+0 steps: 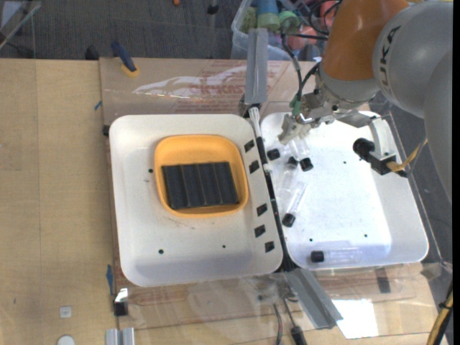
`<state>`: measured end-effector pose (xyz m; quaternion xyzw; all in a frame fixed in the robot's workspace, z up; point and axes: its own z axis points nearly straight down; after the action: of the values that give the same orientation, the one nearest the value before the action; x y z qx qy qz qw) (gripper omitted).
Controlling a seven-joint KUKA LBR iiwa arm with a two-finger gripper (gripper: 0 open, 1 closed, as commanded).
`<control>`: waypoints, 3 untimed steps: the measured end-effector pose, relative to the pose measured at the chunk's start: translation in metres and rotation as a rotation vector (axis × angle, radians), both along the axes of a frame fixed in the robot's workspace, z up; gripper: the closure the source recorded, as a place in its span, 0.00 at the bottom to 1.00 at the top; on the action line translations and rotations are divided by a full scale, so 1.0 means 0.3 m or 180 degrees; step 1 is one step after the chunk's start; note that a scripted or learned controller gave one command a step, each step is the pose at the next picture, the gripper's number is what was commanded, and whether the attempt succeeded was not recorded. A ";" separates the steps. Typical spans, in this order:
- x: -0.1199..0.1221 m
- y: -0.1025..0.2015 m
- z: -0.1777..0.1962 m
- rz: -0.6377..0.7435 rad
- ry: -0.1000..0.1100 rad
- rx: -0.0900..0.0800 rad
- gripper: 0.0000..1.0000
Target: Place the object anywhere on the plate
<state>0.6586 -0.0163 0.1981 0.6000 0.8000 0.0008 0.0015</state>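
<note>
A dark ribbed rectangular object (200, 185) is already lying flat inside the orange plate (167, 153), which is sitting in the left white bin (136, 228), so the placing step is looking finished and what remains is probably for the arm to be clearing away. Right of the plate, across the divider, the hand (293, 129) is hovering over the near-left corner of the right white bin (374, 228), just above a clear plastic item (296, 192); whether it is spread or pressed together I cannot tell, and nothing visible is sitting between its tips.
</note>
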 end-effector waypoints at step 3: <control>0.026 -0.193 0.242 0.0140 -0.0014 -0.0007 1.00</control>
<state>0.6663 -0.0743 0.2706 0.5822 0.8130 0.0013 0.0039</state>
